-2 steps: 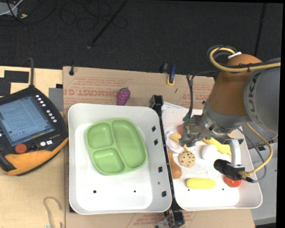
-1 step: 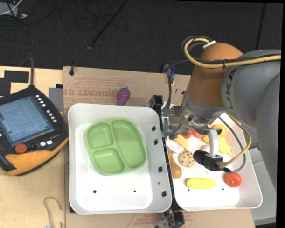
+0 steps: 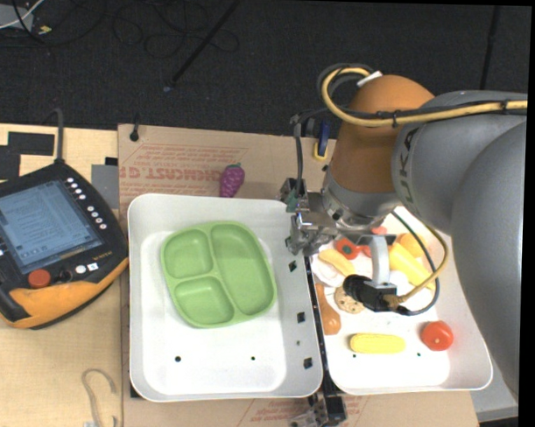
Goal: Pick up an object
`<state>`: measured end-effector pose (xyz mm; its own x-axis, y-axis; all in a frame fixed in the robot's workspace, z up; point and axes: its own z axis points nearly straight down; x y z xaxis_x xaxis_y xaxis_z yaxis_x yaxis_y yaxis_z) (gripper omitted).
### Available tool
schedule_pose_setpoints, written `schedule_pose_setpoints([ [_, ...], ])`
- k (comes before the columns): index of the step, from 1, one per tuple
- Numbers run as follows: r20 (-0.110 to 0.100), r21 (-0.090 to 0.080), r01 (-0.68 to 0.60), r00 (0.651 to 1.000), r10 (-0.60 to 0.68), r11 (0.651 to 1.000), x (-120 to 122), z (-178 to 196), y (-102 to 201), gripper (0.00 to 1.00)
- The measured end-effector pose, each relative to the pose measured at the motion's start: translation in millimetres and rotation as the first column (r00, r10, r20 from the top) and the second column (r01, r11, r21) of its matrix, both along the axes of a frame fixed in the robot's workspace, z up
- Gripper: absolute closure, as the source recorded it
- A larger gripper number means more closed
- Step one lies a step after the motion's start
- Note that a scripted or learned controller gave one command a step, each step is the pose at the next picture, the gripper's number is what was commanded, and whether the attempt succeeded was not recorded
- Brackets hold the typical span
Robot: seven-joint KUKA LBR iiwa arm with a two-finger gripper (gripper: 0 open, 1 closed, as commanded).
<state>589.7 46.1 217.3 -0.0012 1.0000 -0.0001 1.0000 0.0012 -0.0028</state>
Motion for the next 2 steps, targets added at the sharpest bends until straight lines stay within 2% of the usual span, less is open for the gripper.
schedule_pose_setpoints([
  [1, -0.002, 0.0, 0.001, 1.0, -0.001, 1.0, -11.0, 11.7, 0.7, 1.0],
  [2, -0.003, -0.001, 0.0, 1.0, 0.0, 1.0, -4.7, -0.3, 0.0, 1.0],
])
